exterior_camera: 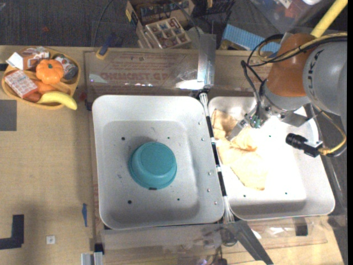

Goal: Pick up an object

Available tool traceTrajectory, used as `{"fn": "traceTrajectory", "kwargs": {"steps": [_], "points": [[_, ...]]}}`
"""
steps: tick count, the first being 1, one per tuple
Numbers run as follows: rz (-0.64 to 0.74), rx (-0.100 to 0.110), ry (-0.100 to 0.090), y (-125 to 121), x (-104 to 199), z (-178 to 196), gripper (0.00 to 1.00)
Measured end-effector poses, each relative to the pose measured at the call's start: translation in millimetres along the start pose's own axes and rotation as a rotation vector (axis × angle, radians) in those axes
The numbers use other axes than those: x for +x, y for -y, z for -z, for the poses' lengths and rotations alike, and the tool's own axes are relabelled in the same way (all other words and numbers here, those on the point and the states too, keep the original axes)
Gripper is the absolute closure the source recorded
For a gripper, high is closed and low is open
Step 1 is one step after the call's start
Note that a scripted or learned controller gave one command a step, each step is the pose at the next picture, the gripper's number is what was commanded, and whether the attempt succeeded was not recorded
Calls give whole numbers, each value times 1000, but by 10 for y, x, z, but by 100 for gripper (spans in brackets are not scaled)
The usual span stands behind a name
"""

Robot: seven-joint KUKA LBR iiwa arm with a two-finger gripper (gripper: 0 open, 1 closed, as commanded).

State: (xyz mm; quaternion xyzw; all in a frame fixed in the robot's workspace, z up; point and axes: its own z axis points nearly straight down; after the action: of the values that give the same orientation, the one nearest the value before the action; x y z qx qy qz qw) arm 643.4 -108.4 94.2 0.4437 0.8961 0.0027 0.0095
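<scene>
A pale yellow cloth point(248, 167) lies crumpled in the right bin point(309, 197), spreading from the bin's back left corner toward its middle. My gripper point(244, 127) is down at the cloth's upper part, touching or just above a raised fold. The orange-banded wrist point(287, 65) stands above it, reaching in from the right. A teal bowl point(154, 164) rests upside down in the middle of the left bin point(110, 120), well apart from the gripper.
A black cable connector point(300, 142) hangs over the right bin beside the arm. A basket with a banana and an orange toy pumpkin point(41, 79) sits at the bench's far left. Boxes and clutter stand behind the bins.
</scene>
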Motion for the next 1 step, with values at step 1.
{"fn": "traceTrajectory", "kwargs": {"steps": [1], "points": [[3,0,0,142,193,5,0]]}}
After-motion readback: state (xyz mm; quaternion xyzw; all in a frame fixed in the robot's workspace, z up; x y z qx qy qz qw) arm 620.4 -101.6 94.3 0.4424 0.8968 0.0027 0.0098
